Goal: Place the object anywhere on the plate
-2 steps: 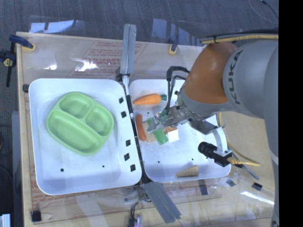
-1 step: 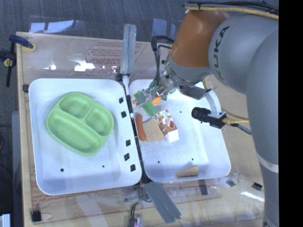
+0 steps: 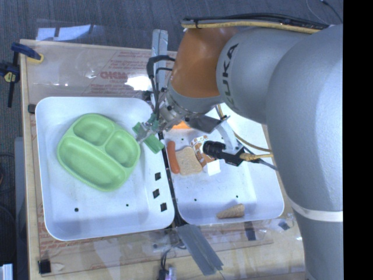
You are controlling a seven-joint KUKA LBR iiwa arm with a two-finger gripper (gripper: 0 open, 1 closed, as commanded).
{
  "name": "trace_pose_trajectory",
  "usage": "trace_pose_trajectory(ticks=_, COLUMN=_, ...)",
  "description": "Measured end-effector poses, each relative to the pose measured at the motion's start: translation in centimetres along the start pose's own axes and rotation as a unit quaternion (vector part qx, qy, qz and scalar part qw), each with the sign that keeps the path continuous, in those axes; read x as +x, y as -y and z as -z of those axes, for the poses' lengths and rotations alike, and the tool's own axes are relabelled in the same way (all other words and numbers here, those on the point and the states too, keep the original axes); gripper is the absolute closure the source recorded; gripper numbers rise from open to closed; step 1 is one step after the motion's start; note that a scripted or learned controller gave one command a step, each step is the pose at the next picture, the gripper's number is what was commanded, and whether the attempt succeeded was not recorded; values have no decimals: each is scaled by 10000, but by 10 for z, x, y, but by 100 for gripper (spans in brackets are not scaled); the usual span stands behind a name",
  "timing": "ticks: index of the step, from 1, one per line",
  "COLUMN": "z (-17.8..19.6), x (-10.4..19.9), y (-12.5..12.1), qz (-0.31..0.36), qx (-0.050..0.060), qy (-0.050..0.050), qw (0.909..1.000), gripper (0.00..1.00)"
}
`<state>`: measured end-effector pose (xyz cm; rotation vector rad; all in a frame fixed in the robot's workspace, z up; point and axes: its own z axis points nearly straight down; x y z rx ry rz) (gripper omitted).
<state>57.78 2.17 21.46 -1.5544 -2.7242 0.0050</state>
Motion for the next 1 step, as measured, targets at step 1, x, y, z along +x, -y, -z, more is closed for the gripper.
trace_pose_trajectory(ticks=1, z=0, x=0, y=0, qz=0, qx=-1, qy=1, qw=10000, gripper=0)
